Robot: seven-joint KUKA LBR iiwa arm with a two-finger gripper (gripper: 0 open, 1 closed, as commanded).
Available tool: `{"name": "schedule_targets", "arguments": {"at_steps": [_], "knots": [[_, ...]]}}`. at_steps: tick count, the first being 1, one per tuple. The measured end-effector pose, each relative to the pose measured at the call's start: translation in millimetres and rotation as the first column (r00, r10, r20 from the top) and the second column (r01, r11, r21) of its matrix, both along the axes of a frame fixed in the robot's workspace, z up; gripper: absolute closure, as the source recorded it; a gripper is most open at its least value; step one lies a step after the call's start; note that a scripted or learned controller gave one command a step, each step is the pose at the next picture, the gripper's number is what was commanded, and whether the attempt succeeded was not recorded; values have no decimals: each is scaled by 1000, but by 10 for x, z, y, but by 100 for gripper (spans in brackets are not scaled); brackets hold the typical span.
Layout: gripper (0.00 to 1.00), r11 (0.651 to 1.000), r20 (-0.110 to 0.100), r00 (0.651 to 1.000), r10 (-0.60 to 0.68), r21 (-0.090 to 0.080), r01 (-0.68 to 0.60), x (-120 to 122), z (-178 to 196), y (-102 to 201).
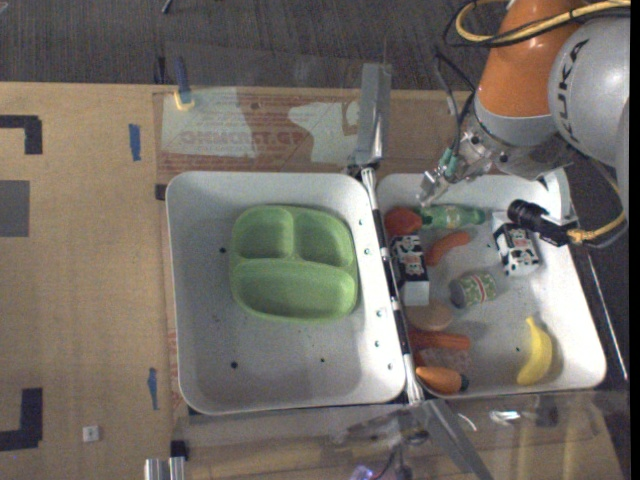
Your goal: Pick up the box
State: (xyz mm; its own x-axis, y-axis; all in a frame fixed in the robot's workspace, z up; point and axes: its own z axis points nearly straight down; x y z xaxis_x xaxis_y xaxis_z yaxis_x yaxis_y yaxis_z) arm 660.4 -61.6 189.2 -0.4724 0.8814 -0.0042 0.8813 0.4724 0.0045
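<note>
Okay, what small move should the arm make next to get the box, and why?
Probably shift the gripper toward the camera and lower it over the small black-and-white carton box by the right bin's left wall; it now hovers near the green plastic bottle, apart from the box.

Green divided tray [294,264], yellow banana [537,353], black-and-white patterned box [410,265], white bins [190,298].

The arm [570,63] comes in from the right at the top of the view, its grey casing bulking up at the edge and the orange band bright just above the wrist. From there the wrist angles down and to the left, ending in the gripper [440,180], which hangs low and points downward. Yellow and black cables loop around the upper part of the arm.
</note>
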Motion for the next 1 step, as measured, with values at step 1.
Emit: {"name": "schedule_targets", "arguments": {"at_steps": [1], "knots": [[100, 980, -3, 980, 197, 0, -197, -228, -1018, -592]]}}
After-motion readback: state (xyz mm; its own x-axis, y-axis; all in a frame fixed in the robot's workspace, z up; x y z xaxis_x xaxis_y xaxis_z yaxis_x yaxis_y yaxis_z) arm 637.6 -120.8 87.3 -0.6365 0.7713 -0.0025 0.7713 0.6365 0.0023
